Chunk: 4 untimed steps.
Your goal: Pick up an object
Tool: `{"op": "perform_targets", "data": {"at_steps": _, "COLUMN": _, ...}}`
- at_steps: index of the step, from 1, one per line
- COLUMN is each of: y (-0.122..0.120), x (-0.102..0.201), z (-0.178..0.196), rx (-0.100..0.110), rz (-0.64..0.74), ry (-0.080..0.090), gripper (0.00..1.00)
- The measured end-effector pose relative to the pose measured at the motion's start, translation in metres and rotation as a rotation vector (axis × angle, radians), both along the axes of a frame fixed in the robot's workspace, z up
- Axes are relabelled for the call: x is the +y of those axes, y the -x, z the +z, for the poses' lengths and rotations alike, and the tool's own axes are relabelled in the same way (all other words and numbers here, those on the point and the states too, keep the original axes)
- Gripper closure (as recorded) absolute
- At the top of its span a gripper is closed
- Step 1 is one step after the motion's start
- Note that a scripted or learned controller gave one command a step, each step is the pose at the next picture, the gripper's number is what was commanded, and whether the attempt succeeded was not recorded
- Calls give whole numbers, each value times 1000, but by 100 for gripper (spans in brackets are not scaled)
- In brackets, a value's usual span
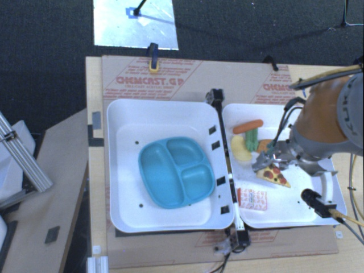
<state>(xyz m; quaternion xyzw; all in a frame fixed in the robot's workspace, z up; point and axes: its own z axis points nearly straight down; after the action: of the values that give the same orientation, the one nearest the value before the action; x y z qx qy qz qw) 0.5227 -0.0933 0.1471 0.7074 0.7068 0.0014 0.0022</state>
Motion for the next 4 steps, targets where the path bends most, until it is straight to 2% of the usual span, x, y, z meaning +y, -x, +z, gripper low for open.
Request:
{"op": "perform_targets", "data": {"at_steps": 2, "y": -3, "x": -11, "z": 103, "rx": -3, "rz": 5, "ry": 0, "gripper": 100}}
{"op": "perform_targets", "data": {"at_steps": 3, "y": -22, "x": 42, "z": 108, "rx": 1, "rz": 10, "ry": -2, "gripper": 100}}
{"op": "perform_targets", "data": {"at_steps": 4, "y": -29, "x": 95, "z": 91, "rx": 5, "rz": 10, "ry": -3, "gripper": 100}}
